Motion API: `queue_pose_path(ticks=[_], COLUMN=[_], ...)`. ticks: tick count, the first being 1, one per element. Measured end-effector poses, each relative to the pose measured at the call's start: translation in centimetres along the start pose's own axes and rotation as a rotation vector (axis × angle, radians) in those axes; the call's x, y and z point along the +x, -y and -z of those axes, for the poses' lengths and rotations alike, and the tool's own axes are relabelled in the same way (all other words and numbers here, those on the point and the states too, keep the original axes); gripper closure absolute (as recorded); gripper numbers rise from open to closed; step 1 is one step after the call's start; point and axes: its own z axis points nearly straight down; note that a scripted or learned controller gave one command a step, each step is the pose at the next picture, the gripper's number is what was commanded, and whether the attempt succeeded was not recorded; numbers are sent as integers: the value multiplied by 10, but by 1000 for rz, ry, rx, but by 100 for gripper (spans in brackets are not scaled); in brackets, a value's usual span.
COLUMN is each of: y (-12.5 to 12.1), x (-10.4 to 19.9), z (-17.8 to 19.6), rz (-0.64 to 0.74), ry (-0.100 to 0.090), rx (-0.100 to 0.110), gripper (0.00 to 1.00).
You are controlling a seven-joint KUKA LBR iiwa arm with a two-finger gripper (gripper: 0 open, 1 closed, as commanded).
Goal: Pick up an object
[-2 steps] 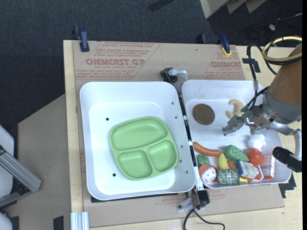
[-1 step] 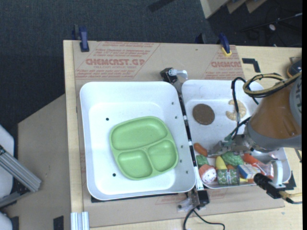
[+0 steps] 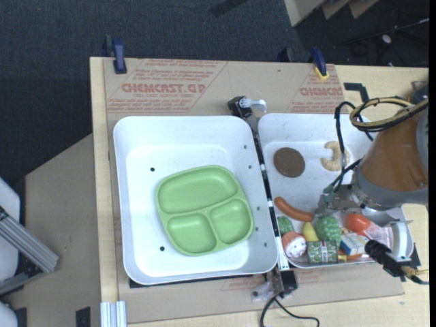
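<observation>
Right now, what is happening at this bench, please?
A robot arm reaches into the right bin, and its pincer is low above a pile of small toy foods near the front. Nothing can be seen between its fingers. A brown disc lies further back. The left bin holds a green divided tray.

1. The brown backing sheet (image 3: 204, 87) under the two bins carries red print. At far left it reads "CHEMCAST G.P", with smaller lines below too small to read.
2. At far right the same print repeats; "CHEMCAS" is readable there.
3. Labels on the small packages in the right bin are illegible.
</observation>
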Motion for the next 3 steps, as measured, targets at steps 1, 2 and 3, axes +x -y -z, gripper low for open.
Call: queue_pose_path(ticks=[1, 2, 3], y=[-82, -98, -97], x=[92, 41, 44], z=[96, 82, 83], rz=[14, -2, 1], ry=[-4, 0, -1], rx=[1, 14, 15], gripper=[100, 100, 0])
